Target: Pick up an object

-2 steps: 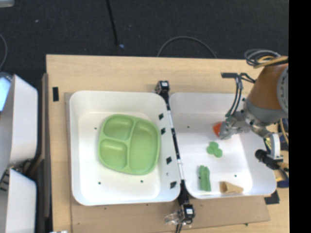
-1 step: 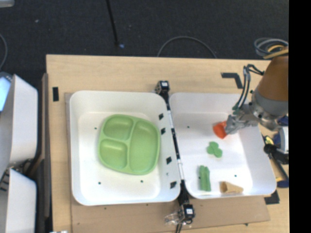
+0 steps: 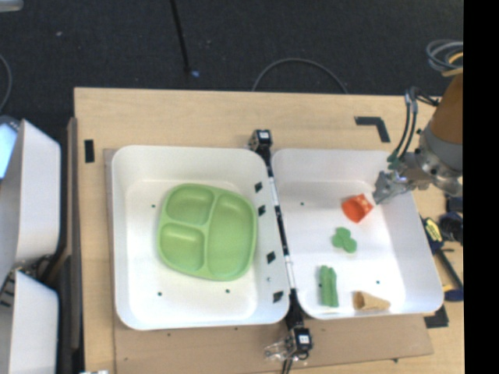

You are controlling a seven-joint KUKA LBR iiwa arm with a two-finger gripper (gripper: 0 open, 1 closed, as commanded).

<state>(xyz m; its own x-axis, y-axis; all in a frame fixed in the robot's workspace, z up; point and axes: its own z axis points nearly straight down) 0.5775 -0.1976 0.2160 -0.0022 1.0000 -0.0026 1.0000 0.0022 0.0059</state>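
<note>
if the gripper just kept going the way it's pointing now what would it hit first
Most likely the orange-red block. The gripper points down and toward the view's left, and the block lies just beyond its tip in the right bin. Its height above the bin is unclear, so it might meet the bin floor beside the block instead.

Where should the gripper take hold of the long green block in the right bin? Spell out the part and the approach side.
Take the long green block across its narrow width at mid-length, coming straight down from above. It lies flat and runs front to back, so its long sides give the flattest faces. The bin wall stands near its left side, leaving little room there; the tan wedge lies apart.
</note>
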